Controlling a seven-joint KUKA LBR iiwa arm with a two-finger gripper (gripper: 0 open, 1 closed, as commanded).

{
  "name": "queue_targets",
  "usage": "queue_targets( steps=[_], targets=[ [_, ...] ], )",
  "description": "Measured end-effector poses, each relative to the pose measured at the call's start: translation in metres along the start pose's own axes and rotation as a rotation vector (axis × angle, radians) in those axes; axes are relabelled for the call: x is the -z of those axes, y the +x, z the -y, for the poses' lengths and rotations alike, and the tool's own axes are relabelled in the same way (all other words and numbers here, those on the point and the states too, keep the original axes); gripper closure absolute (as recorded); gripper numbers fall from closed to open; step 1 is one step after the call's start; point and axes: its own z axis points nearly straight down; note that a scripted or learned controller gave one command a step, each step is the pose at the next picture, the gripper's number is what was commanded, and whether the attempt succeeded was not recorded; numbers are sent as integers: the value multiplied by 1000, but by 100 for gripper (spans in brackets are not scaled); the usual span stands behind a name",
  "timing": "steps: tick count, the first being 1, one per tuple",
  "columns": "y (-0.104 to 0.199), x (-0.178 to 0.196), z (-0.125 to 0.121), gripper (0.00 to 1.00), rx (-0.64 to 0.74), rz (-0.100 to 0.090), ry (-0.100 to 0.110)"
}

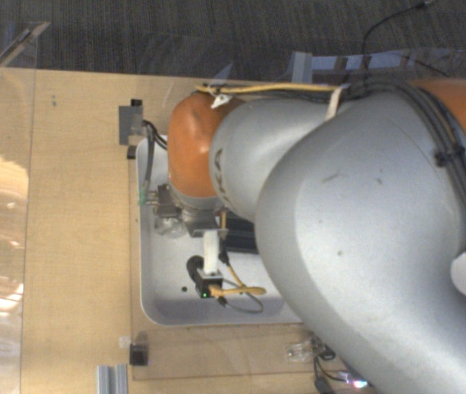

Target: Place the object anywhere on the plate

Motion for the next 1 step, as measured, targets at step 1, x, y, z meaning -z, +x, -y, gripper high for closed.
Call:
queue_targets(
  steps=[1],
  targets=[
    [-73,0,-8,100,349,7,-4]
  ],
)
